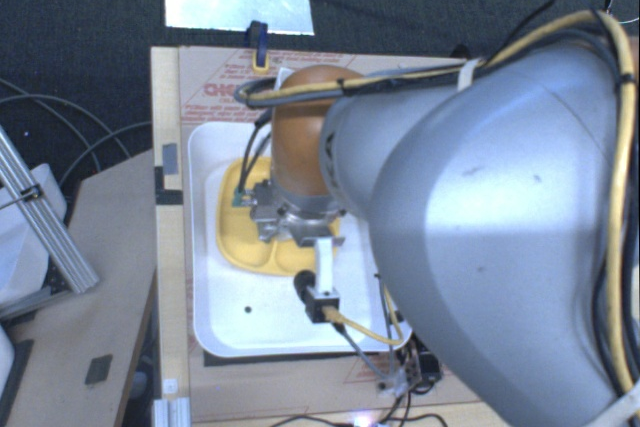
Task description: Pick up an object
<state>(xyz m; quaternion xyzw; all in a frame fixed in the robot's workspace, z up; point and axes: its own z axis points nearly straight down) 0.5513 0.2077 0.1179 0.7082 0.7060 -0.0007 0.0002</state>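
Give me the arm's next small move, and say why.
Probably a short, straight descent onto the yellow thing. The tool sits directly over it in the white bin, but the view does not show whether they touch, so a small step seems safest before any grasp.

A pale yellow, flat, rounded object (pixel 234 215) of smooth, plastic-looking material lies on the floor of the white bin (pixel 262 320). It sits directly beneath the gripper (pixel 297 233), which covers its middle and its right part, so the full outline cannot be made out. What shows spreads out to the left of the gripper as a broad curved edge, and below the gripper as two soft lobes with a shallow notch between them. A narrow strip of yellow also shows just to the right of the gripper. Whether the gripper touches it cannot be told.
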